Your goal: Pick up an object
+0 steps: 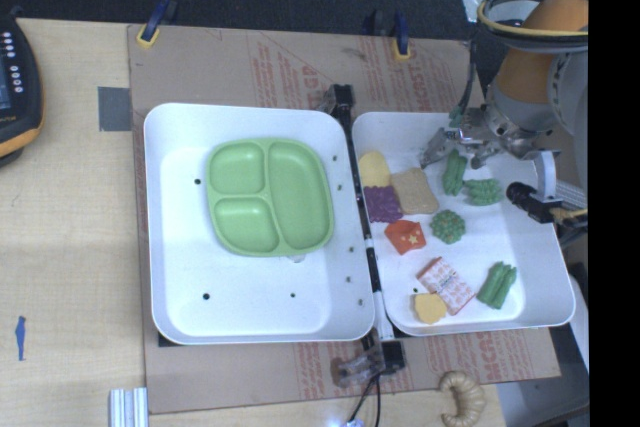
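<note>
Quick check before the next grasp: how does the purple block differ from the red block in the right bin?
The purple block lies against the right bin's left wall, just below the yellow piece; the red block sits further in, beside the round green piece. The purple one is plain and darker; the red one bears a small yellow mark on top. Both are small, lie flat, and sit apart from the tool.

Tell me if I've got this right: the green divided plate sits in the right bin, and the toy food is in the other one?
Not quite. The camera view shows the green divided plate in the left bin. The toy food, such as the broccoli piece, lies in the right bin.
</note>
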You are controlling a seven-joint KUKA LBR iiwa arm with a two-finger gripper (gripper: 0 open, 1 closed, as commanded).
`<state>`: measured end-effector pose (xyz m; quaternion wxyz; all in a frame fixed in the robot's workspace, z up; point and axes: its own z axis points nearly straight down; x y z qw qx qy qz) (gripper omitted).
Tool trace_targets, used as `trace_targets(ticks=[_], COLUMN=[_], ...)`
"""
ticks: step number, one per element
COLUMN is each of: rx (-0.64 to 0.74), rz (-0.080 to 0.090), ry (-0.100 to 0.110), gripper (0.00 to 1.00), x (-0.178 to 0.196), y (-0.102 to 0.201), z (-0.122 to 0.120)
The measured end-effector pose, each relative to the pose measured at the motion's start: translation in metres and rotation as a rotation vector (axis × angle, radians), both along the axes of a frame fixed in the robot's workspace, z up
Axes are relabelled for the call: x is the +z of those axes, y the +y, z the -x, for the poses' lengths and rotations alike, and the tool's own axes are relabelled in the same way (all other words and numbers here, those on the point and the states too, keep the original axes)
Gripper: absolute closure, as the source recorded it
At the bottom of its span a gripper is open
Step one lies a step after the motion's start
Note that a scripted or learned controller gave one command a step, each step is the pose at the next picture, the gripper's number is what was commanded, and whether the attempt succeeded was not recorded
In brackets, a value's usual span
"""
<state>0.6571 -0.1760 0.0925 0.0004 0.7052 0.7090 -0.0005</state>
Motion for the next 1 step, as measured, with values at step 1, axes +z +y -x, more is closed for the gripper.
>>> trace_targets(ticks=[1], rx=[-0.003], rz=[0.001], ry=[0.0], gripper=[0.0], x=[0.0002], y=[-0.0242], z=[0.0005])
